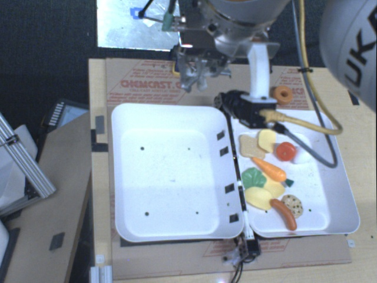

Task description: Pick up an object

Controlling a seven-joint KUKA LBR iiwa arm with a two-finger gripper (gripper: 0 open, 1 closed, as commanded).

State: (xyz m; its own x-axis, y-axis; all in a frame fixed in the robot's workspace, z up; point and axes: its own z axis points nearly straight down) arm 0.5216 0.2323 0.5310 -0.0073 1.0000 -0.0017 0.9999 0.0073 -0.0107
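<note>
Toy foods lie in the right bin: a toast slice, a pale yellow piece, a red tomato, an orange carrot, a green leaf, a yellow lump, a sausage and a cookie. My gripper hangs over the cardboard just behind the left bin's back rim, well away from the foods. I see nothing between it and the board.
The left bin shows its bare white floor. A small donut lies on the cardboard behind the right bin. A black fitting with yellow and grey cables crosses the right bin's back corner. The arm looms over the back.
</note>
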